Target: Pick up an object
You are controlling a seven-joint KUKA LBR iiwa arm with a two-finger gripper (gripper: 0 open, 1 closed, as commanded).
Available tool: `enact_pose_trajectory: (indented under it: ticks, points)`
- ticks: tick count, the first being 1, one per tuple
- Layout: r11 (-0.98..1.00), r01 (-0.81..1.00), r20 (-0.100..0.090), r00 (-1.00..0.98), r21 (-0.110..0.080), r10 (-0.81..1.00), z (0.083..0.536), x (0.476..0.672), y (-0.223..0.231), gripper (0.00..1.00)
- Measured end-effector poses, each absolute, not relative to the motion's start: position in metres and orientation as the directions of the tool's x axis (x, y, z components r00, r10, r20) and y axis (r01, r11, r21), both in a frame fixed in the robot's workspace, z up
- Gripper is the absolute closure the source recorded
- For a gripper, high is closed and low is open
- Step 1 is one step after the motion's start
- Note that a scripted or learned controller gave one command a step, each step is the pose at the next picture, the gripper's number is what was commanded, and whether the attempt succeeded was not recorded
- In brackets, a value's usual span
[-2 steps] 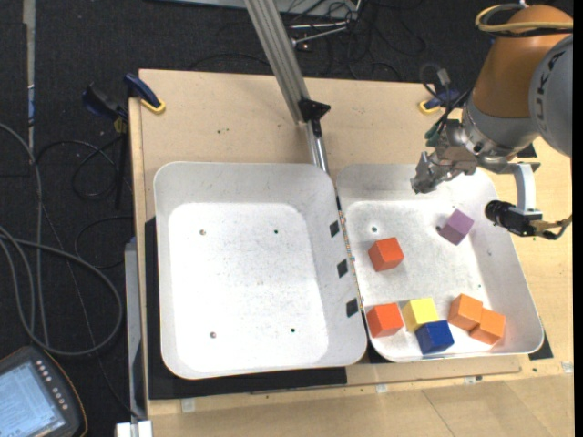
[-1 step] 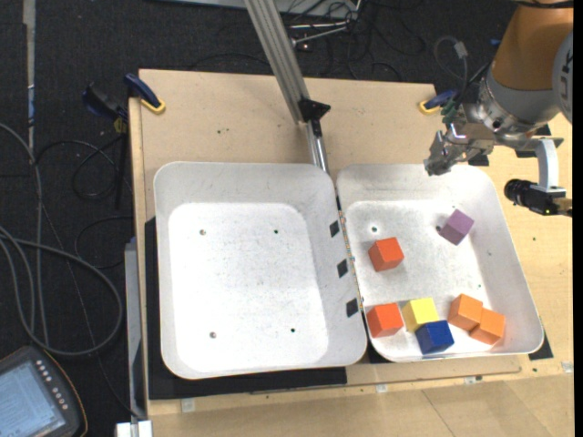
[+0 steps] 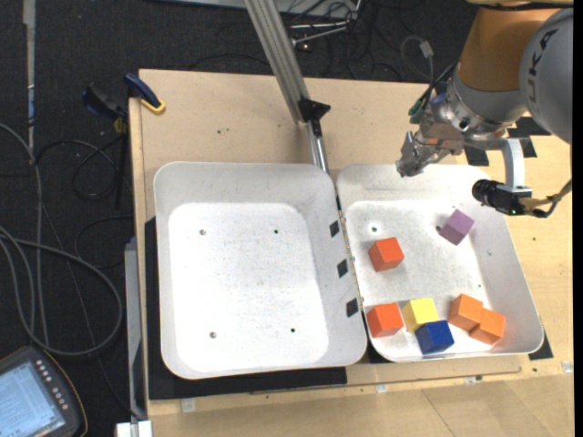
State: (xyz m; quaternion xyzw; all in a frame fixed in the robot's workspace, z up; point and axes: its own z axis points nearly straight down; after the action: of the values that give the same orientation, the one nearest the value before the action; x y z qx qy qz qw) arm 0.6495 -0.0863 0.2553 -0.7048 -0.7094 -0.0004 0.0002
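Along the near edge of the shallow white plastic right bin (image 3: 515, 271) sat a cluster of small cubes: an orange cube (image 3: 385, 319) toward the near left corner, a yellow cube (image 3: 421, 311) just beside it, and a blue cube (image 3: 434, 336) touching the yellow one on its near side. Toward the near right corner, two more orange blocks (image 3: 477, 318) lay pressed together. Farther in, a lone orange cube (image 3: 386, 253) rested left of the bin's middle, well apart from the cluster. A pale purple cube (image 3: 455, 227) lay beyond it, toward the far right. The shallow white plastic left bin (image 3: 173, 244) stood alongside, touching the right one. Above the right bin's far edge hung the grey two-finger gripper (image 3: 412, 164), clear of every cube; whether it was open or closed could not be told.
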Motion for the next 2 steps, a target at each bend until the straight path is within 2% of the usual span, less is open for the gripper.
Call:
enact_pose_trajectory:
  ticks: [2]
  points:
    - [0.007,1.0,0.002,-0.007,-0.002,1.0,0.229,0.641,0.017,1.0]
